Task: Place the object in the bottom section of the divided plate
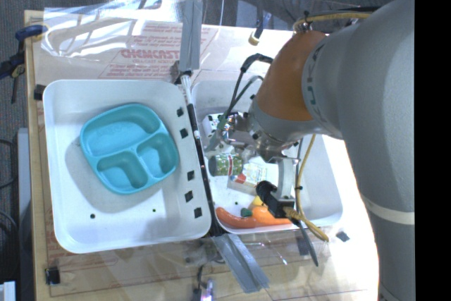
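Plate (127,148) in the left bin (60,109) has nothing in it: task barely begun.
Gripper (236,141) hangs low in the right bin (330,204) over a green-labelled can (225,165) near a carrot (246,219); whether it is open or closed cannot be told. Pick-up and carry remain.

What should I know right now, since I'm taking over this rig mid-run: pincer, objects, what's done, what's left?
Pincer: low in the right bin, beside the green-labelled bottle; no grasp visible.
Things: the blue divided plate lies in the left bin. The bottle, a white packet and a carrot lie in the right bin.
Done: nothing placed on the plate.
Left: grasp an object, carry it across, and set it in the plate's bottom section.
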Controlling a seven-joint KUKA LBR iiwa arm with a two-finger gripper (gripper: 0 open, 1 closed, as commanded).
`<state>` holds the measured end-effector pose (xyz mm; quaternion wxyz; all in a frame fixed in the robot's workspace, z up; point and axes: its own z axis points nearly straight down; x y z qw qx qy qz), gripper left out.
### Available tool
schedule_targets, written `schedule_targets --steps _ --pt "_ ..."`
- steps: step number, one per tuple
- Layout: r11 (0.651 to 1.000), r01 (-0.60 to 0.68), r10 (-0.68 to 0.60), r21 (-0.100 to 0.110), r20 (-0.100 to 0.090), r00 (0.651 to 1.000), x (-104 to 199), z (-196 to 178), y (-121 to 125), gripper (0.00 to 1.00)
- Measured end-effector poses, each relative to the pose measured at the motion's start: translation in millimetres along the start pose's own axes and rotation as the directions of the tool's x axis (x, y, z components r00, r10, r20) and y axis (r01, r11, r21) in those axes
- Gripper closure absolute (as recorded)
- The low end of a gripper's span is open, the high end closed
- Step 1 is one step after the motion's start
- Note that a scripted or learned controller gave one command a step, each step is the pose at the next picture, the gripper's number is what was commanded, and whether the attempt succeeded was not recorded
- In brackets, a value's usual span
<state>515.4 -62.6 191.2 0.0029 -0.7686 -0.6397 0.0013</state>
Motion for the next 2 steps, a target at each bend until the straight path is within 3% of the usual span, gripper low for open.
schedule_targets --steps 1,2 --pt "0.973 0.231 -0.231 -0.003 0.003 0.973 101.7 0.0 36.8 1.0" --pt "0.973 0.23 -0.23 -0.002 0.003 0.973 101.4 0.0 36.8 0.0"
